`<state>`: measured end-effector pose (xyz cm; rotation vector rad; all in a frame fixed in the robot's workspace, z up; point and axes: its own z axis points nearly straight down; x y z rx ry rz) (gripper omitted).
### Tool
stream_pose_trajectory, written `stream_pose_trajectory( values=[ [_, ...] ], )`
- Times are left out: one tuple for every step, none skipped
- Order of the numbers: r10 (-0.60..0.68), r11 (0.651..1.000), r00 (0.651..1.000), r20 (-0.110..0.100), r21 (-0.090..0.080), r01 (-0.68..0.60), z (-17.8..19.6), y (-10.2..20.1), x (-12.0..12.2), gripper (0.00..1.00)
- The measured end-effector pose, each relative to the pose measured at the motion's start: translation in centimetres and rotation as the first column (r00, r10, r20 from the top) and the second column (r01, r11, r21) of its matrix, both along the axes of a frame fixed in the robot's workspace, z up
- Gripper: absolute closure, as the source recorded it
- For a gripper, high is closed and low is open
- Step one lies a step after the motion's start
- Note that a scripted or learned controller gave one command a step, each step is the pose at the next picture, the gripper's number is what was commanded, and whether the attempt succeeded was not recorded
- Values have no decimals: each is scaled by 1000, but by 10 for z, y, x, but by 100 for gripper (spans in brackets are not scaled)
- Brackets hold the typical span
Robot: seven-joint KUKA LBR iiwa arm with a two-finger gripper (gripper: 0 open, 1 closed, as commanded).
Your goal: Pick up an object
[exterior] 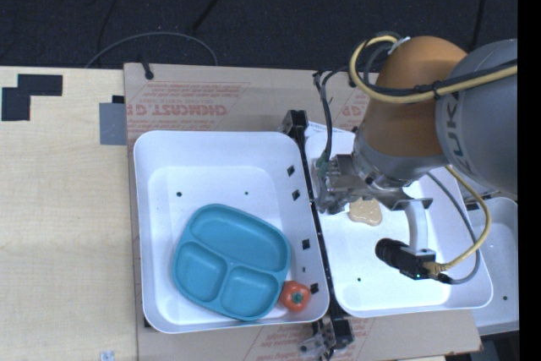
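Gripper (338, 192) lowered in right bin (372, 292), finger opening not discernible beneath the wrist, pale flat object (366, 213) seen just beside, possibly touched, blue divided plate (231, 261) and small tomato (295, 296) laid in left bin (211, 152).

1. You are looking at a robotics lab bench: two shallow white bins (224, 150) are sitting side by side on a cardboard sheet (221, 100).
2. Loose cables (152, 38) are trailing across the dark floor at the far side.
3. An industrial grey arm (473, 123) is reaching in from the right.
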<state>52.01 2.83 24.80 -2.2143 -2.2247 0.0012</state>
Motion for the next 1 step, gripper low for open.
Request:
stream_pose_trajectory(
  values=[
    [0, 1000, 1000, -4, -1, 0, -17, 49, 0, 100]
  ],
)
